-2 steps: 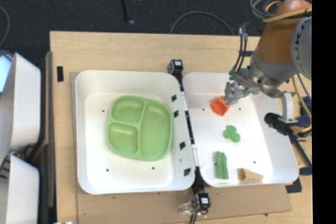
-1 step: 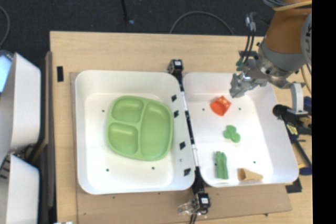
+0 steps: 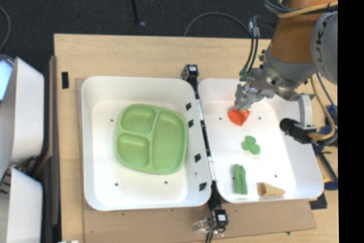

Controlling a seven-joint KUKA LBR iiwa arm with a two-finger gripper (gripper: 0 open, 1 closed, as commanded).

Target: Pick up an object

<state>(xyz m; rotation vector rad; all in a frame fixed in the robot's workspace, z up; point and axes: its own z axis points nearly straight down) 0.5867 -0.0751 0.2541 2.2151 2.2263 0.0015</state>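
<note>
Red-orange object [image 3: 239, 116] under gripper [image 3: 243, 104]

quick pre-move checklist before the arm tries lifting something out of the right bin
1. Tool is above a target: ok, it sits right over the red object in the right bin.
2. Red object is actually gripped: cannot tell, the tool's tip hides the contact.
3. Nearby items are apart from the target: ok, the small green piece, the long green piece and the tan wedge lie nearer the camera.
4. Target is away from the bin walls: ok, it lies on the open floor.
5. Left bin is ready for a drop: ok, it holds just the green divided plate.
</note>
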